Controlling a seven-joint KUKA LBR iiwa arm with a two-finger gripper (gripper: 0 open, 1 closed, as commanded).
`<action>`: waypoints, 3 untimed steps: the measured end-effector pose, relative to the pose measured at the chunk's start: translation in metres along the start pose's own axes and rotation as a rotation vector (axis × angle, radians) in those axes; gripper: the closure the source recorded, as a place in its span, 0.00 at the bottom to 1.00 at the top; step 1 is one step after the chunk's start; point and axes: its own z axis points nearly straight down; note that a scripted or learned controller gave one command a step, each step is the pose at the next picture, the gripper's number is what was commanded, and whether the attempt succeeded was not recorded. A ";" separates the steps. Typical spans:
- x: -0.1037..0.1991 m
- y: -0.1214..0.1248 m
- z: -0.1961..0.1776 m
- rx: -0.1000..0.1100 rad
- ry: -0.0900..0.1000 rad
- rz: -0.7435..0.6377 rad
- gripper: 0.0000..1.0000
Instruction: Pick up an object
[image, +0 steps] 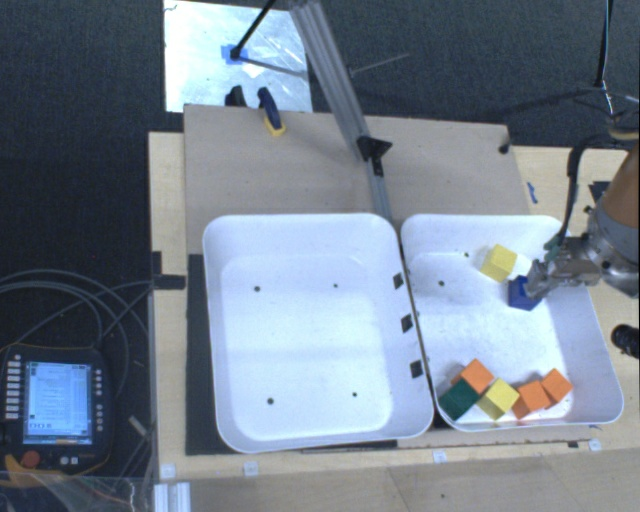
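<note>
Here the tool (537, 283) sits low in the right bin (600, 345), at a blue block (520, 293) beside a yellow block (497, 263); its grip state cannot be told. The block looks light, rigid and smooth-sided, so opposite flat faces probably suit best.

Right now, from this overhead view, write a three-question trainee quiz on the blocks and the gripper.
1. True or false: all the blocks lie in the right bin.
2. Which block is nearest the gripper? A) green B) blue C) orange
3. Fill in: beside the blue block, toward the bin's far wall, lies a ____ block.

Key: 1 true. 2 B. 3 yellow; that yellow block lies apart from the cluster along the near wall, which includes the green block.
</note>
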 end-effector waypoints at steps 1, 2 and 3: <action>-0.002 0.004 -0.044 0.001 0.000 0.001 1.00; 0.050 0.010 -0.032 0.006 0.004 -0.004 1.00; 0.106 0.016 -0.040 0.005 0.004 -0.006 1.00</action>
